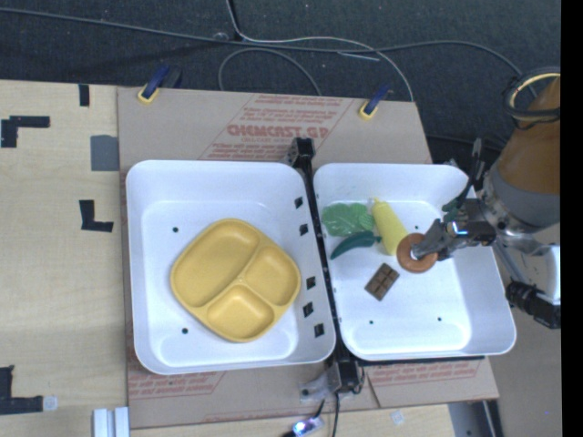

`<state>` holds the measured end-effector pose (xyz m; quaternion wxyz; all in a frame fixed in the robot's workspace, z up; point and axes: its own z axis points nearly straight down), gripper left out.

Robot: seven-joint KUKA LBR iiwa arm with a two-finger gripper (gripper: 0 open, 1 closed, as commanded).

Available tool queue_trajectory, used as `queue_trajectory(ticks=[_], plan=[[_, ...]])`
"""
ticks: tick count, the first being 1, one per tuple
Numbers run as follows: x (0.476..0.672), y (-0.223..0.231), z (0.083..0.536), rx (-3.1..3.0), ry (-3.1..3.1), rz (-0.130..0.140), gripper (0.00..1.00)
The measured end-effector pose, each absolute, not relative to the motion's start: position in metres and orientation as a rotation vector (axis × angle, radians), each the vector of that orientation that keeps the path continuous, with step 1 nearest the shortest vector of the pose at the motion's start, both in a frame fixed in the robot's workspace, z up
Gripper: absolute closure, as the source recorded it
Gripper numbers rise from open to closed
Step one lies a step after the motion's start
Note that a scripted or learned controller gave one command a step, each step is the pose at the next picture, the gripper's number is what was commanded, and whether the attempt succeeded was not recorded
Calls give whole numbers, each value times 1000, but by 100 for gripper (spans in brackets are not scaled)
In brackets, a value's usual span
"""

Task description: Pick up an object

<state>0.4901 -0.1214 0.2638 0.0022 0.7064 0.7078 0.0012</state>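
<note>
Pale wooden worktop [55, 271] carried a sheet of brown printed cardboard [273, 126], and on that cardboard sat two shallow white bins side by side, touching along a black clipped seam.

Nearest the camera's lower edge, a tangle of black cable and a small clip [332, 385] lay just below the seam between the bins. Above it, the left white plastic bin [146, 244] held a yellow three-compartment plastic tray [235, 279], lying flat and turned at a slant near the bin's middle.

The right white plastic bin [474, 326] held several small things. A small brown chocolate-like block [382, 282] lay flat near the bin's centre, apart from the rest. Just above it to the right was a round brown ring-shaped object [418, 253], and the two-finger gripper [428, 248] was right at it, with the dark fingers [443, 240] reaching in from the right; whether they were released or clenched on the ring could not be told. A yellow oblong plastic piece [390, 226] lay touching the ring's left side, and beside that a green leafy plastic piece [350, 221] rested near the seam, with a darker green strip [352, 242] under it.

Farther back, two blue-and-yellow clamps [155, 84] [374, 100] gripped the cardboard's far edge. Beyond lay dark carpet [109, 7] crossed by thin black cables [273, 48]. At the right, the grey arm with its orange band [533, 167] reached in.
</note>
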Motion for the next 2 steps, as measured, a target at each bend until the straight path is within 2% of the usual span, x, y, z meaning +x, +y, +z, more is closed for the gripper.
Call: queue_trajectory(ticks=[1, 2], plan=[[491, -72, 264, 2215, 2230, 1, 100], [501, -30, 254, 2218, 2229, -3, 100]])
